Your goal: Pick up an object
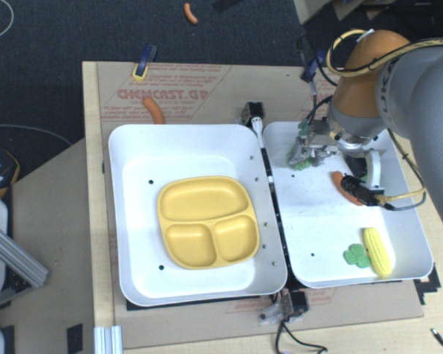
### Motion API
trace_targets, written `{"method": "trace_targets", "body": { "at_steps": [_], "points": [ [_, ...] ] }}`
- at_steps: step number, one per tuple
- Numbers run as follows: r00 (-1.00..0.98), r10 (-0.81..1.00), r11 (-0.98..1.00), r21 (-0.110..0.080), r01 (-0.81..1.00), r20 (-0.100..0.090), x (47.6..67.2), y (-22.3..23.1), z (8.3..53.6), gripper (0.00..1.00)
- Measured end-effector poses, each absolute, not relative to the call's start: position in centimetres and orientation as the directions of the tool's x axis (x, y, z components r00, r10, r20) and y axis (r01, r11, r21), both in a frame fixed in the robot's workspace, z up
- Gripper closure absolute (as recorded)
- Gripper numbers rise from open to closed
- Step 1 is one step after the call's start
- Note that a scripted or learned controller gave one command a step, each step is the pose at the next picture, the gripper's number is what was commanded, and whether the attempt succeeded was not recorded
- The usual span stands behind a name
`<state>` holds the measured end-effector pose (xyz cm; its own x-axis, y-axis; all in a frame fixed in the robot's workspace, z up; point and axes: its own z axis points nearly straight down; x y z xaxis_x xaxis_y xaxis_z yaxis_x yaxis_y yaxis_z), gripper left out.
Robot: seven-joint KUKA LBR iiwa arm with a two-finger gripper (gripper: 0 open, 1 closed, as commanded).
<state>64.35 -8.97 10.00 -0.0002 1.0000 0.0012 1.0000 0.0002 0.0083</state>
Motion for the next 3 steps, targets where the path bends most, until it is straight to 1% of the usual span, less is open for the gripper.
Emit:
{"method": "trace_targets", "body": {
  "at_steps": [1, 2, 3],
  "points": [
    [0.001, 1.0, -0.001, 0.008, 1.0, -0.002, 64.6, -9.9, 15.9, 1.0],
    [-0.001, 1.0, 0.001, 0.01, 1.0, -0.002, 64.6, -9.2, 22.1, 1.0],
    [-0.001, 1.0, 0.001, 0.004, 1.0, -0.001, 64.7, -9.2, 22.5, 1.0]
  ]
}}
